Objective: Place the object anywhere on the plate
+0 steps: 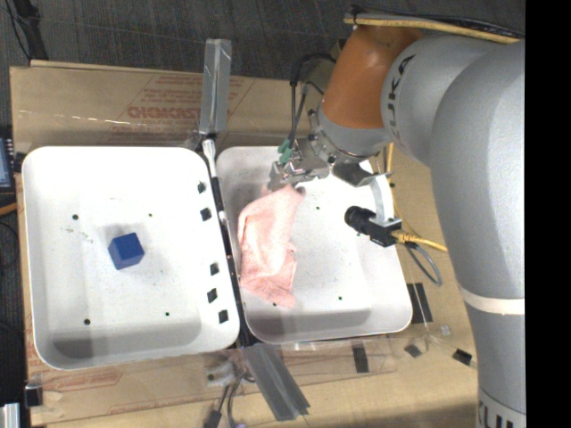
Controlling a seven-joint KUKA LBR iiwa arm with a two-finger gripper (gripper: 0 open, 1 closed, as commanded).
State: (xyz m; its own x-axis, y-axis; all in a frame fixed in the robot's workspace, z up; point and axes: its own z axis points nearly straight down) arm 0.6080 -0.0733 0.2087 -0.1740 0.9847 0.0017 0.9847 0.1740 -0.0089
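A pink cloth (270, 243) lies stretched along the left side of the right bin (375, 283). Its upper end rises to a peak right under my gripper (288, 180). The gripper hangs over the bin's far left part and is shut on that upper corner of the cloth, while the rest of the cloth trails down toward the bin's near wall. A small blue cube (126, 250) sits by itself on the floor of the left bin (53, 185), far from the gripper.
The grey arm with its orange band (361, 83) fills the upper right and overhangs the right bin's far right corner. A black connector with a yellow cable (375, 224) hangs above the right bin. A ridge with black clips (214, 239) separates the bins.
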